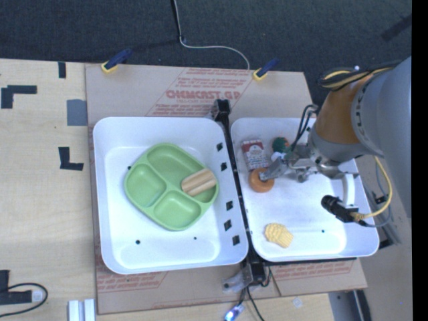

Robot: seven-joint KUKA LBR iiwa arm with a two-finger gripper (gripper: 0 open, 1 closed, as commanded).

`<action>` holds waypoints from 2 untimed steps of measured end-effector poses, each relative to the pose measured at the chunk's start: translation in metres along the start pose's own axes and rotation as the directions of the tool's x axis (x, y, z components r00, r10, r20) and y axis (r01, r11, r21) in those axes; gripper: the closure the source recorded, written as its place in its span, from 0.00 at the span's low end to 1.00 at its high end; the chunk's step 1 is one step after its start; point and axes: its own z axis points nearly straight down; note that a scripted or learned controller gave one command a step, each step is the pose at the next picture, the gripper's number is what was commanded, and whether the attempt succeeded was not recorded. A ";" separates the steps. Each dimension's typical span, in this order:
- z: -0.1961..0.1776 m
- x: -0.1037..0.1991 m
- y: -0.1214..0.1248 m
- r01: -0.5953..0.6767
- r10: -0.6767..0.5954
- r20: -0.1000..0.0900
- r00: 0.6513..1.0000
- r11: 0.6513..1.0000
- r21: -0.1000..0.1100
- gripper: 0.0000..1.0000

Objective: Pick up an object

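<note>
In the right bin (334, 243), my gripper (269, 173) reaches in from the right and sits low over a small orange object (261, 182). Its fingers touch the object's top right. A red and white packet (253, 154) lies just behind the orange object, and a small green and red item (279, 142) sits to the right of the packet. A yellow corn-like piece (278, 234) lies near the bin's front edge.
The left bin (114, 233) holds a green divided plate (160, 192) with a tan bread-like roll (198, 182) on its right side. A black divider with clips (231, 199) runs between the bins. Cables hang from the arm at the right bin's right side (348, 206).
</note>
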 end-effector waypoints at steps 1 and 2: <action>-0.001 0.042 0.021 -0.005 0.005 0.015 1.000 1.000 -0.001 0.00; -0.102 0.116 -0.072 -0.001 0.001 -0.005 1.000 1.000 0.007 0.00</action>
